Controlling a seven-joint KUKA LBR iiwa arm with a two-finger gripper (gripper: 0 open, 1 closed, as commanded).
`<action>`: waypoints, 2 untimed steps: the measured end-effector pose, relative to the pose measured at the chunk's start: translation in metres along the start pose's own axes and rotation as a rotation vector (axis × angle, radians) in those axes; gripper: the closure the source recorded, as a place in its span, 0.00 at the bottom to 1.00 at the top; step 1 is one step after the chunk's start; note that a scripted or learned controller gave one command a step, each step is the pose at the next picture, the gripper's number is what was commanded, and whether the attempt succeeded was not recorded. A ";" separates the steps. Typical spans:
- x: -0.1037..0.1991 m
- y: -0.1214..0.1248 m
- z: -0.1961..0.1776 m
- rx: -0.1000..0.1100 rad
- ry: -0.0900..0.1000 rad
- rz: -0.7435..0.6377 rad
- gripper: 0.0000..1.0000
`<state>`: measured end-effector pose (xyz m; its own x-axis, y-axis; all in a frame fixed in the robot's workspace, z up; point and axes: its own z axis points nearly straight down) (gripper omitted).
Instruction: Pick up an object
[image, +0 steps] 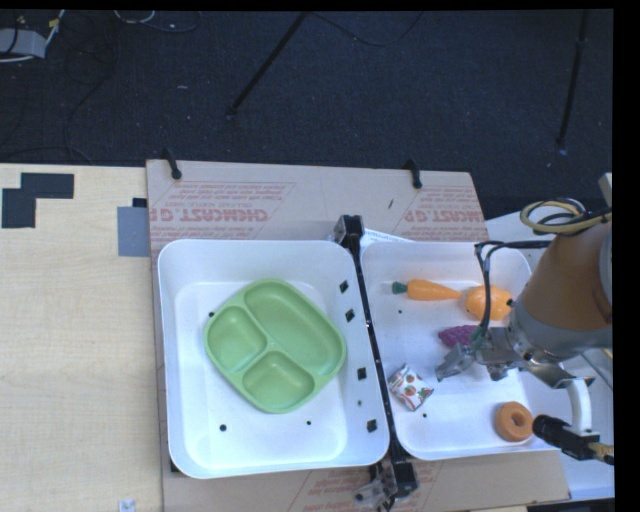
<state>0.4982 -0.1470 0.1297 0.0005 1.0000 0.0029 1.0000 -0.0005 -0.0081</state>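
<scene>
The desk (70, 350) is light wood and fills the left of the frame. On it sit 2 white bins side by side. The left bin (190, 440) holds a green plate (275, 345) with 3 parts. The right bin (470, 445) holds the small things. The grey and orange arm (565, 290) comes in from the right. Its hand (462, 362) hangs low in the middle of the right bin, and its fingers look spread apart with nothing between them. An orange carrot (432, 291) lies near the top of that bin. A purple toy (460, 335) sits just beside the hand. A small wrapped packet (410, 388) lies at the lower left. A brown donut (514, 422) lies at the lower right.
</scene>
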 end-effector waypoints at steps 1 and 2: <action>-0.002 0.001 -0.013 -0.003 -0.001 0.005 1.00; -0.004 -0.001 -0.075 -0.011 -0.003 -0.001 1.00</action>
<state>0.4979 -0.1509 0.2050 -0.0009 1.0000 -0.0006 1.0000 0.0009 0.0030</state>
